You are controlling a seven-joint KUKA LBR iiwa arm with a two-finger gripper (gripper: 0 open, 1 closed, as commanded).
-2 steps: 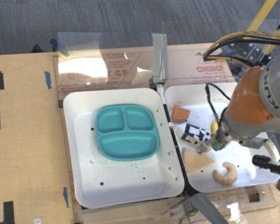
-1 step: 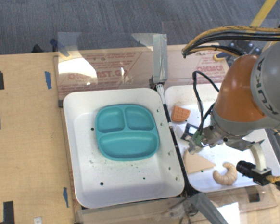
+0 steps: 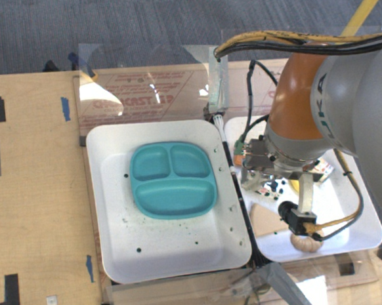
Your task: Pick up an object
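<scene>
The arm [image 3: 318, 99] hangs over the right bin [image 3: 365, 233] and hides its gripper, so I cannot tell its state. Small objects [image 3: 273, 187] lie beneath. A teal plate [image 3: 174, 179] with 3 compartments sits in the left bin [image 3: 108, 188].

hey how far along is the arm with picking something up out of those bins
Done: the arm has reached over the right bin, where small objects lie, including a tan rounded one near the front edge. In hand: nothing visibly; the wrist hides the gripper, so no grasp can be confirmed. Left: gripping and lifting an object. The teal divided plate sits untouched in the left bin.
</scene>
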